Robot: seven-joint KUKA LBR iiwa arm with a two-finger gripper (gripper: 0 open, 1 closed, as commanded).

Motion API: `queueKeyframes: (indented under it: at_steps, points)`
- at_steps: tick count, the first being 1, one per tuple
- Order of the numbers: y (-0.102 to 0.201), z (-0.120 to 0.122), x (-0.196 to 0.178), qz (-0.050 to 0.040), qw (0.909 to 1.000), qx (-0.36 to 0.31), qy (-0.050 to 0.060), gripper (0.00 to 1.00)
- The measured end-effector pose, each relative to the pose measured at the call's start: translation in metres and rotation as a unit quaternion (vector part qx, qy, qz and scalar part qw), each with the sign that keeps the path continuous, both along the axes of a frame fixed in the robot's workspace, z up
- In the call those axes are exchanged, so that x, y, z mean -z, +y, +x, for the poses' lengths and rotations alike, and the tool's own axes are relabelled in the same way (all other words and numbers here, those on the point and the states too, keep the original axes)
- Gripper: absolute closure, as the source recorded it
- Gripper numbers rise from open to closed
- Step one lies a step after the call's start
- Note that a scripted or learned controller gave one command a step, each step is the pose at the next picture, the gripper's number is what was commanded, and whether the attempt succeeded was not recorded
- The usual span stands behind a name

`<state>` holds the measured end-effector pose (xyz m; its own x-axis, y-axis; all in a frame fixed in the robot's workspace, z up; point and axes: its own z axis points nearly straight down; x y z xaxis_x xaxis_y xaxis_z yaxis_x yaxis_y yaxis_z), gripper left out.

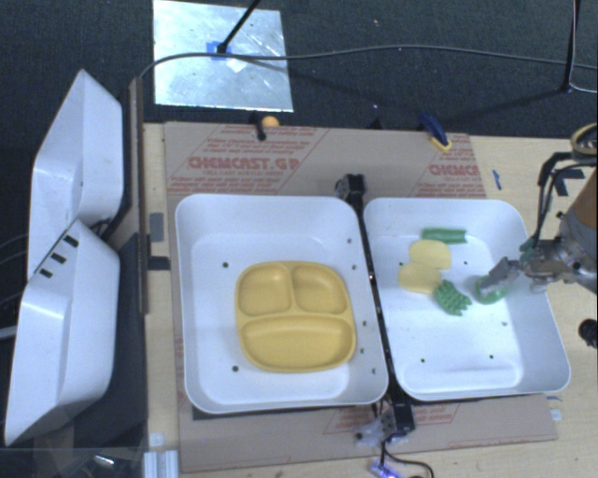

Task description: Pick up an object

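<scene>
1. i see the desk (523, 154) as a pale wooden top, covered in the middle by a brown cardboard sheet (308, 159) with red lettering.
2. two shallow white bins sit side by side on that sheet, their inner rims touching; the left bin (201, 243) carries a yellow divided plate (295, 314) lying flat near its middle.
3. the right bin (523, 355) has a small cluster in its upper half: a green bar-shaped piece (444, 235) at the top, two pale yellow pieces (424, 264) touching each other just below it, and a knobbly green piece (451, 298) beside the lower yellow one.
4. the jaws (491, 285) hang over the right side of the right bin, reaching in from the right, near the knobbly piece but apart from it.
5. something green shows at the tip of the jaws; i cannot tell whether it is gripped, nor how far they are open.
6. behind the desk is dark carpet (420, 28), with a shiny metal sheet (222, 56) and black cables (448, 51) across it.
7. two white moulded covers (70, 280) stand left of the desk.
</scene>
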<state>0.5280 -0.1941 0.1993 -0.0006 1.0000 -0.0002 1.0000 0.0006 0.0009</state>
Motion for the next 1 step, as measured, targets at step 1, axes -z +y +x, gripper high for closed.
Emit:
queueKeyframes:
  at_steps: [1]
  points:
    - [-0.0119, 0.0806, 0.0099, -0.0003, 1.0000, -0.001, 0.000, 0.00]
